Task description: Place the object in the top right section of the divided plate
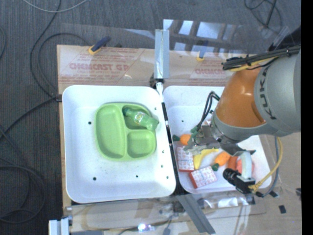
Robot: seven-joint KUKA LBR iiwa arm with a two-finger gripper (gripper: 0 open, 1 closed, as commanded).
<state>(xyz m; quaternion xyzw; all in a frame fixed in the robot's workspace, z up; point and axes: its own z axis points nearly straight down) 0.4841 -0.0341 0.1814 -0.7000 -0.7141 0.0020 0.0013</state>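
Jaws (195, 142) state cannot be told, hidden under the wrist. Descend squarely on one item in the right bin (186, 99); divided plate (113, 131) lies well apart.

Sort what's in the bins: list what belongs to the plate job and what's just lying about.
Job:
- green divided plate in the left bin
- green object lying in the plate's top right section
- gripper, over the right bin

Lying about, right bin:
- orange ball
- two red patterned packets
- yellow piece

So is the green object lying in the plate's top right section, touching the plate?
Touching. The camera view shows the green object resting in the top right section of the divided plate, its end overlapping the rim, no gap.
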